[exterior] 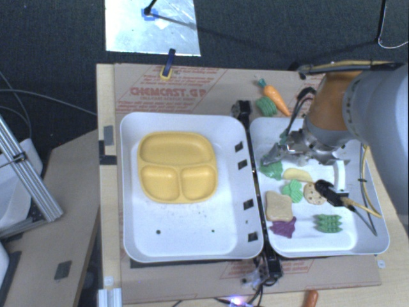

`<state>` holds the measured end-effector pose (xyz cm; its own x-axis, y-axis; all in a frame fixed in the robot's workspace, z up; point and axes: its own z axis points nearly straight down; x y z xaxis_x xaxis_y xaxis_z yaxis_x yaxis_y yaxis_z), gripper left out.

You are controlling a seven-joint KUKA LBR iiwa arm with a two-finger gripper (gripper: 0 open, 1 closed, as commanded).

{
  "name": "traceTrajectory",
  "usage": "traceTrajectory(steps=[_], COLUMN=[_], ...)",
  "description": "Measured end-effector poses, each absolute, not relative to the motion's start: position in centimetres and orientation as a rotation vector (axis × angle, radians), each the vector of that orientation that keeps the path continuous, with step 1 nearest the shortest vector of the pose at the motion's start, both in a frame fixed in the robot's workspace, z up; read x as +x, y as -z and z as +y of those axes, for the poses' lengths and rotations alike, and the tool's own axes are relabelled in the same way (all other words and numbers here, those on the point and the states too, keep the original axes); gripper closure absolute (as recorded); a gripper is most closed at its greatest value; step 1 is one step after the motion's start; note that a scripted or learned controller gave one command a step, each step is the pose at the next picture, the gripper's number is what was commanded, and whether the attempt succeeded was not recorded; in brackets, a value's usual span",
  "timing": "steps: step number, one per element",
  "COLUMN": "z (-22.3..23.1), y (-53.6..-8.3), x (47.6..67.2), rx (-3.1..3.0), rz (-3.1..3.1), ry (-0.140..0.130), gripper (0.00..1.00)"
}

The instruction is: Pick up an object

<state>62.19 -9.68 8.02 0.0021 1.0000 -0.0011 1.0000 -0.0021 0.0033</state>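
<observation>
Gripper (279, 153) sits low in the right bin (358, 238), can't tell its state. The green toy (272, 169) lies right under it, banana piece (297, 174) just beside, its long axis running sideways.

Two bins sit side by side on the bench. Left bin (134, 235) holds a divided tray (177, 166). Right bin (364, 245) holds toy foods: bread slice (278, 205) left of cookie (313, 194). Carrot (276, 96) lies behind the right bin.
</observation>
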Motion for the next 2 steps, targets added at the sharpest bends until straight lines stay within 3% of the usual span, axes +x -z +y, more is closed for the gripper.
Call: traceTrajectory(steps=[1,2], z=[-8.8,-8.8], y=[-8.5,-9.6], x=[57.3,57.6], rx=[2.222,2.217], rz=[2.222,2.219], ry=[0.000,-0.008], gripper=[0.00,1.00])
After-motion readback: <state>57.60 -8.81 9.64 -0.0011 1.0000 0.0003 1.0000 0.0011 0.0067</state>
